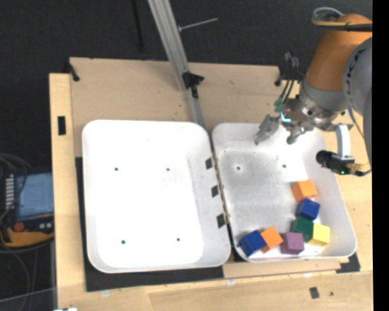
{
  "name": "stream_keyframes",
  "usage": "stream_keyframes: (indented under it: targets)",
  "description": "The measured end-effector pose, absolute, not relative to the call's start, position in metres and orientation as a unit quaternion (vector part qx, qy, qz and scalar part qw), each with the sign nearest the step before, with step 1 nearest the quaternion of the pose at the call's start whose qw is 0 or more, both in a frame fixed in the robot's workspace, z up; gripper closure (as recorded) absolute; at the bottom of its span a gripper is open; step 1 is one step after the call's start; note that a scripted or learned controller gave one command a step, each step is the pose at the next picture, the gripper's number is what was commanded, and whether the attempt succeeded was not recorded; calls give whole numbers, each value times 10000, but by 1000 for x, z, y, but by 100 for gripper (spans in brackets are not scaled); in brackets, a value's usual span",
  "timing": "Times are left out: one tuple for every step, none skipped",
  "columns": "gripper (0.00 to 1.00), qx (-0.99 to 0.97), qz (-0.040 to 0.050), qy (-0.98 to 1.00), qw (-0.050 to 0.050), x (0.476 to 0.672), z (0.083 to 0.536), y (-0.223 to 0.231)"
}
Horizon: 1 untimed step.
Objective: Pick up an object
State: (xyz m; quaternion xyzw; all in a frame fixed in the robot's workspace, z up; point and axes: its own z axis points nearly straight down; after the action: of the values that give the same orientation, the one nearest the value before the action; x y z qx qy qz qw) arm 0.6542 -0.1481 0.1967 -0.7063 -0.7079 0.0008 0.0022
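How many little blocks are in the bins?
7, all in the right white bin: orange, blue, green, yellow, purple, orange, blue.

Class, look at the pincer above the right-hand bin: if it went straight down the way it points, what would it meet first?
Probably the bare floor of the shallow white right-hand bin, under the open pincer; depth is unclear.

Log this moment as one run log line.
gripper: open, holding nothing | position: above right bin far end | blocks: clustered at near right corner | pick: not yet done
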Motion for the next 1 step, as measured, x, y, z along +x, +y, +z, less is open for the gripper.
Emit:
stream_keyframes:
  targets:
    - [0, -7055, 4, -7087, -6, 655, 200, -149]
